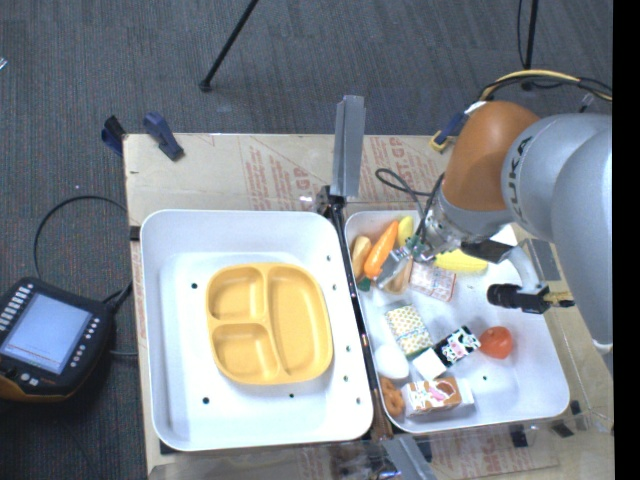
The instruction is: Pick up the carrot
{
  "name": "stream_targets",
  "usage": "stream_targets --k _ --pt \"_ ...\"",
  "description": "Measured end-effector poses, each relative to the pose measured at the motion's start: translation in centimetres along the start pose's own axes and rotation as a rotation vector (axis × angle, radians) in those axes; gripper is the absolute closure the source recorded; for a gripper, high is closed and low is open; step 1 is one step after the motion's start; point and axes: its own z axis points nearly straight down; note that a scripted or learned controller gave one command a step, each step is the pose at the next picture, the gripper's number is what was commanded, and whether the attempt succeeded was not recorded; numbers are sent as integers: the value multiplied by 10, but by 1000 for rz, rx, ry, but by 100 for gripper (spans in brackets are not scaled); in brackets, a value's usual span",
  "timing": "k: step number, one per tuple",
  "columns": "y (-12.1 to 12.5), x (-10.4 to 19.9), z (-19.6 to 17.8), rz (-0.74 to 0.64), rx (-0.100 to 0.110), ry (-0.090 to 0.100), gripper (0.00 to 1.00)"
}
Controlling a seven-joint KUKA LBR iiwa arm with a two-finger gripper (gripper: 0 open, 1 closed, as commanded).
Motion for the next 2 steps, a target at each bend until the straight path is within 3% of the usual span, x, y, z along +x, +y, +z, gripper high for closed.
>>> stream_targets --k 1,2 --pt "-1 -1 -11 1 3 1 100" --pt "28 53 -99 380 -10 -2 100"
